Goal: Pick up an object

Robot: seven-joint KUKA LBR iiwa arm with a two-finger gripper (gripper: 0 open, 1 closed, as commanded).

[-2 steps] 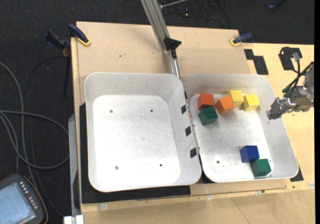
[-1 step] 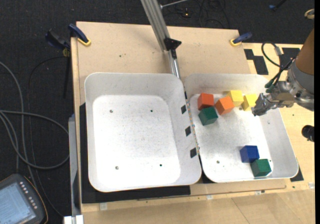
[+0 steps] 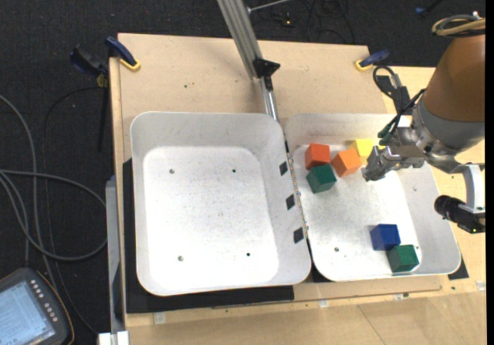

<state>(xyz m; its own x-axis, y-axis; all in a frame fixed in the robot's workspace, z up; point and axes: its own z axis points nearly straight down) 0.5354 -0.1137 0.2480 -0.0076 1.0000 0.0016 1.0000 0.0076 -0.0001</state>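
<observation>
Reading the scene from the near edge of the bench to the far edge:

Near objects: small dark green cube [image 3: 403,258] and small blue cube [image 3: 384,236], touching, in the near right corner of the right white bin [image 3: 363,262]; well apart from the gripper.
Left white bin [image 3: 204,204]: beside the right one.
Mid cluster: second green cube [image 3: 321,178], red-orange cube [image 3: 317,155], lighter orange cube [image 3: 347,160], packed close together.
Gripper [image 3: 373,170]: just right of the lighter orange cube, low over the bin floor.
Finger state: cannot tell; no cube is visible between them.
Key relation: judged target, the lighter orange cube, lies immediately left of the gripper.
Far object: yellow block [image 3: 363,147], behind the orange one.
</observation>
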